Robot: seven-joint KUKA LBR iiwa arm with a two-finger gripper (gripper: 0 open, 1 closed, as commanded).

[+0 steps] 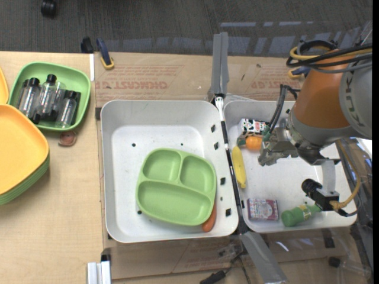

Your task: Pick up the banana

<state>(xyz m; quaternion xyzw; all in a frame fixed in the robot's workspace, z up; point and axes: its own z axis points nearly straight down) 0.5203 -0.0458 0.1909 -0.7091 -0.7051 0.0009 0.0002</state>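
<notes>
Camera view: two shallow white bins are seen side by side on a bench. In the right bin (pixel 349 220), the banana (pixel 238 165) is laid lengthwise against the left wall, close to the divider between the bins. Just above it, near the bin's far left corner, an orange fruit-shaped toy (pixel 253 142) is placed beside a small black-and-white carton (pixel 254 126). The gripper (pixel 273 152) of the grey arm with the orange band is held over the middle of the right bin, to the right of the banana and apart from it; whether it is open or closed cannot be told, and nothing is seen gripped. Along the near edge of that bin, a small pink packet (pixel 263 209) and a green bottle (pixel 299 215) are laid.

In the left bin (pixel 118 176), a green divided plate (pixel 176 185) is set toward the near right corner, with an orange object (pixel 208 223) partly tucked beneath its near edge. On the bench's left side, a green tray (pixel 23 76) holding small dark-capped bottles (pixel 47 99) is set beside a stack of orange plates (pixel 21 155).
</notes>
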